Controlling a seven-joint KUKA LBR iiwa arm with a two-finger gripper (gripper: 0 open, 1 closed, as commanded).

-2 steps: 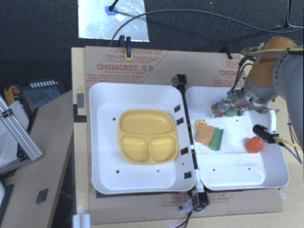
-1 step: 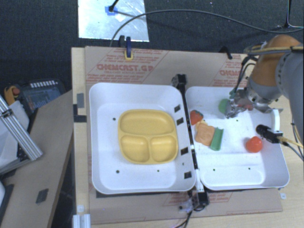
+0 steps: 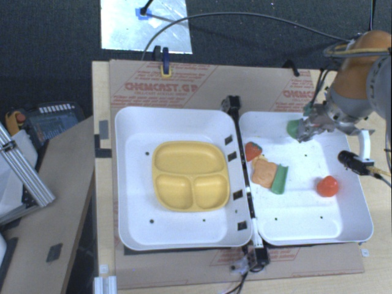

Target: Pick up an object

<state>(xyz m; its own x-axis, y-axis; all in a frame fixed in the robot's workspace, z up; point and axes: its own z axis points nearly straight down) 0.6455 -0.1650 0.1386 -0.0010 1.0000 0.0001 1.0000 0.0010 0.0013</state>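
The right bin [image 3: 349,225] holds several small objects. A green piece [image 3: 294,128] lies near its back wall, and my gripper [image 3: 304,132] is low right beside it, touching or nearly touching its right side. A small red piece [image 3: 253,150] sits by the divider, with an orange slab [image 3: 264,172] and a green bar [image 3: 280,179] just in front of it. Further right rests a red-orange ball [image 3: 327,186], apart from the gripper.
In the left bin [image 3: 131,225] lies a yellow three-compartment tray [image 3: 190,175]. A black divider [image 3: 240,164] runs between the bins. The arm [image 3: 358,78] comes in over the back right corner. A black fitting [image 3: 354,162] juts over the right bin's right wall.
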